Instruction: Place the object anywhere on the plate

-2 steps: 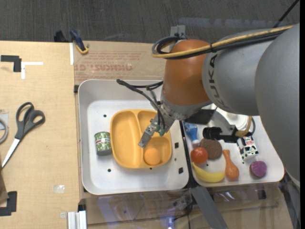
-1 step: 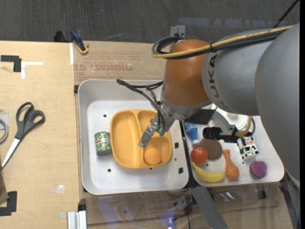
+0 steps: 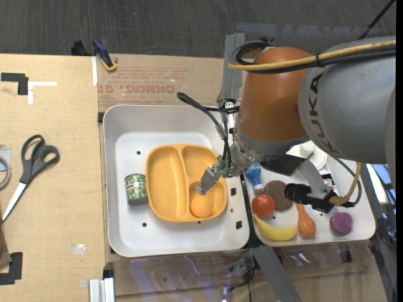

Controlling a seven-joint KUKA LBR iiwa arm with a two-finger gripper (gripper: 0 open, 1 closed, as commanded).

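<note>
The orange (image 3: 201,206) already lies in the right compartment of the yellow plate (image 3: 165,168) in the left bin (image 3: 119,187), so the placing looks done, with the gripper (image 3: 208,182) just above it, holding nothing, its opening unclear.

Yellow plate (image 3: 169,181) sits in a white bin (image 3: 119,187), an orange ball (image 3: 201,206) on it. Beside the plate, a green-labelled can (image 3: 135,189). In the other white bin (image 3: 362,231): red tomato (image 3: 263,204), yellow banana (image 3: 275,231), purple ball (image 3: 341,223), brown disc (image 3: 277,192). Black-handled scissors (image 3: 28,165) lie on tan cardboard (image 3: 50,231).
</note>
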